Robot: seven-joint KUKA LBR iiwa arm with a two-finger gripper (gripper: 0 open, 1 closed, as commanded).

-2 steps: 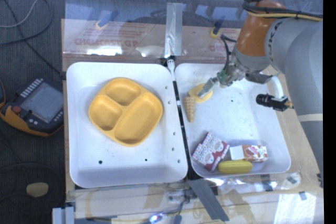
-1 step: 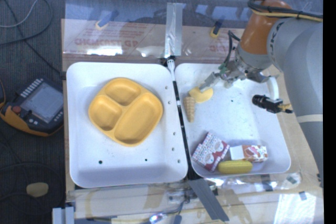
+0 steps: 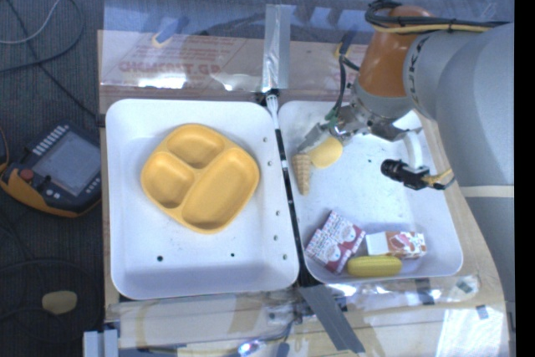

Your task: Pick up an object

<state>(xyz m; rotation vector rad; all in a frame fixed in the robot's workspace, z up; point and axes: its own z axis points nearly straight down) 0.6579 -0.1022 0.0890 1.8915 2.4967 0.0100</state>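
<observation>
Now the gripper [image 3: 322,136] is reaching low into the right bin's [image 3: 443,251] far left corner, its fingers spread slightly apart and gripping nothing, touching a yellow ice-cream cone [image 3: 313,161]. Nearer the front are lying two cartons [image 3: 336,241] and a banana [image 3: 374,266]. A yellow tray [image 3: 201,176] is sitting in the left bin [image 3: 134,263].

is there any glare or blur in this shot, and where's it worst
Camera view: glare whitens the right bin wall near the arm's wrist and streaks the clear plastic sheeting behind the bins; the whole frame is slightly soft, the gripper most smeared; the yellow divided plate is evenly lit.
</observation>
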